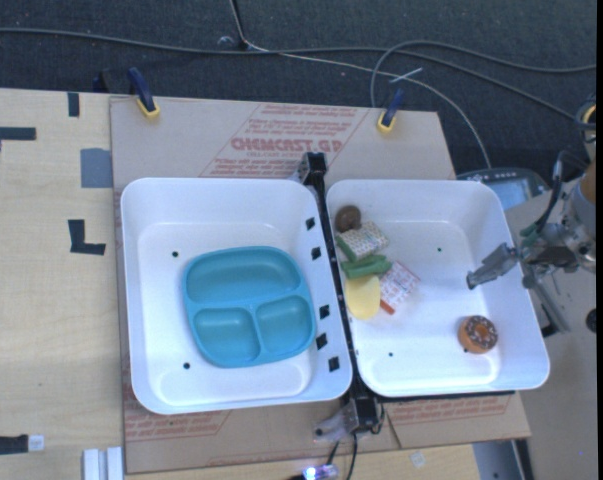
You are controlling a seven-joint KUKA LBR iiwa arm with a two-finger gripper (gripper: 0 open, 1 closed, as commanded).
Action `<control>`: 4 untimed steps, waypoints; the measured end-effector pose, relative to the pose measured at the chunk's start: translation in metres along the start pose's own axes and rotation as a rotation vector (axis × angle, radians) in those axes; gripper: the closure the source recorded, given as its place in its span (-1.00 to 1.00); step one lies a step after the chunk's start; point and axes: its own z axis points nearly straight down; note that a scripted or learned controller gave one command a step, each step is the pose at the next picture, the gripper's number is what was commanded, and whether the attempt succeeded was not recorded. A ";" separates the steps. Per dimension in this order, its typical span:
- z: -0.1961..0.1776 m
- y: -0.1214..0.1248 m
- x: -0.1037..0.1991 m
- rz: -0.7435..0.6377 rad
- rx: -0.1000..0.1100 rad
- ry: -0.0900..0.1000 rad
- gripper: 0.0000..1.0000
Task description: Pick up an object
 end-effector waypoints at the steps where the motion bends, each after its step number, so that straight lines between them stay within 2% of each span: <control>1: -0.007 0.003 0.001 -0.005 -0.013 -0.004 -1.00; 3: 0.115 0.002 -0.002 -0.005 -0.008 -0.002 -1.00; 4: 0.148 0.003 -0.001 -0.005 -0.014 -0.005 -1.00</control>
